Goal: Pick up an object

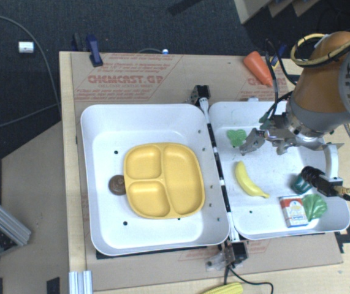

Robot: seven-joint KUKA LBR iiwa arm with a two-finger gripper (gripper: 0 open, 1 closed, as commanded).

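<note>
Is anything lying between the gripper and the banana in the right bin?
Nothing visible does. The gripper sits above the right bin, and only bare bin floor lies between it and the banana. The green piece lies off to its side.

A divided plate [163, 180] lies in the left bin [95, 164]; a banana [248, 181] lies in the right bin [248, 225].

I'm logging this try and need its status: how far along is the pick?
Done: the arm has reached over the right bin. In hand: the claw sits low near the green item, but nothing shows between its fingers. Left: the grasp and lift. The banana, the small carton and the green item all lie on the bin floor. The yellow tray sits in the left bin.
</note>
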